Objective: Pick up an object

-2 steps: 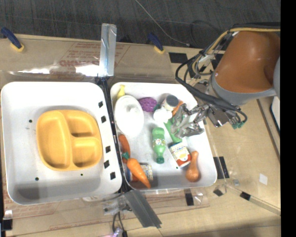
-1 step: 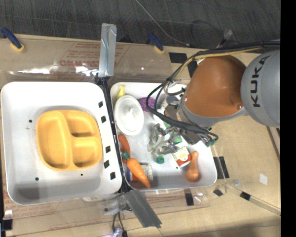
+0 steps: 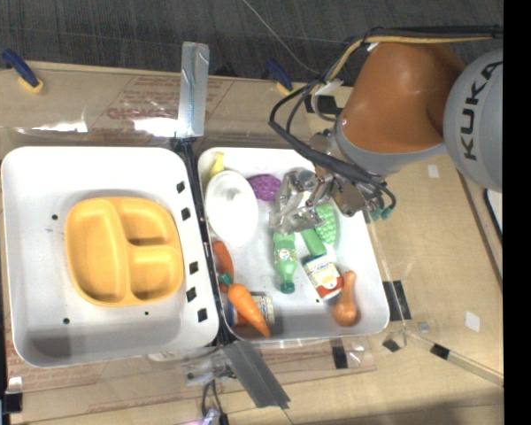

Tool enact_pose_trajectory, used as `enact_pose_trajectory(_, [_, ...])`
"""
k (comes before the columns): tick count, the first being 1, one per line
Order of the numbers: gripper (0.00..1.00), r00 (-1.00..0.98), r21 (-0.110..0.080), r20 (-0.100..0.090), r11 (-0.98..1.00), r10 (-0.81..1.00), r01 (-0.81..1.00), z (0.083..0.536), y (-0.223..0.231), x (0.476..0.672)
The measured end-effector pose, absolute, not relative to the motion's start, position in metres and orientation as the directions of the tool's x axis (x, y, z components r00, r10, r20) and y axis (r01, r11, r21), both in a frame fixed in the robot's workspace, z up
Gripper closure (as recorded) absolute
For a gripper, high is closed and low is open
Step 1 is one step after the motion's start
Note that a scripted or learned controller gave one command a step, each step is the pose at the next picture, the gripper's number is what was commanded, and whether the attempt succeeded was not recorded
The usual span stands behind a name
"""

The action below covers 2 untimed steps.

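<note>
**Claw low over the right bin's clutter**

The claw (image 3: 299,197) hangs inside the right bin (image 3: 372,277), near its upper middle, under the arm's (image 3: 398,96) orange band. Its metal fingers point down and to the left among the toys; whether they are open or closed cannot be told from here, and nothing can be seen gripped between them.

Just beside the claw – to its left – lies a purple piece (image 3: 265,185), and further left a white bowl (image 3: 231,205) with a yellow piece (image 3: 217,160) showing above its rim. Right under the claw a green bottle (image 3: 285,259) lies lengthwise, its cap toward the bin's near edge. A green textured piece (image 3: 326,226) sits just to the claw's right, partly under the wrist. Below that lies a small carton (image 3: 321,275) with a red and white label, and touching its lower right corner a tan-and-orange piece (image 3: 346,304).

Along the bin's left wall an orange piece (image 3: 222,259) pokes out, and a carrot (image 3: 245,309) lies slantwise at the bottom, resting against a small can (image 3: 264,309).

The left bin (image 3: 26,237) holds a yellow divided tray (image 3: 126,248) – well apart from the claw. Both bins sit side by side on the table (image 3: 442,264), with black cables (image 3: 292,118) looping off the wrist above the right one.
</note>
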<state>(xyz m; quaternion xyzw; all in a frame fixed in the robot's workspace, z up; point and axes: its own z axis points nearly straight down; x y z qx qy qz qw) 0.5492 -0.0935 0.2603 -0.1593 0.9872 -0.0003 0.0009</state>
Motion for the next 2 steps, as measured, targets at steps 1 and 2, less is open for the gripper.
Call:
enact_pose_trajectory(1, [1.00, -0.804, -0.001, 0.000, 0.804, -0.595, -0.595, 0.281, -0.163, 0.595])
enact_pose_trajectory(2, [1.00, -0.862, 0.000, 0.000, 0.862, -0.508, -0.508, 0.280, -0.128, 0.516])
